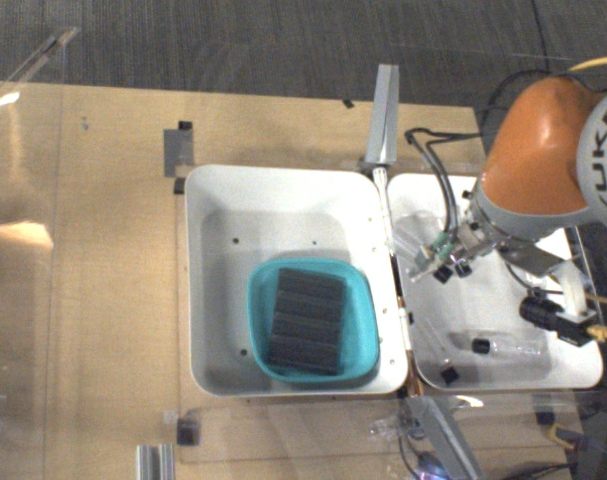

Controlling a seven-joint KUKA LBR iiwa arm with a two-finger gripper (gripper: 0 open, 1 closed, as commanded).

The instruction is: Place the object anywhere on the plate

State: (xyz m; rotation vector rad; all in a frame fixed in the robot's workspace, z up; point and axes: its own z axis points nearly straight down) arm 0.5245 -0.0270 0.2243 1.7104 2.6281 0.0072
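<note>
The dark ribbed block lies flat on the teal plate in the left bin, well inside the plate's rim. The gripper hangs over the right bin, apart from the block — whether it is open or closed cannot be told. The likely risk is a return sweep across the divider between the bins, nudging plate or block. Open room lies left of the plate and on the tabletop.

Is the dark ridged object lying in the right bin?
No, the dark ridged object lies on the teal plate in the left bin.
</note>
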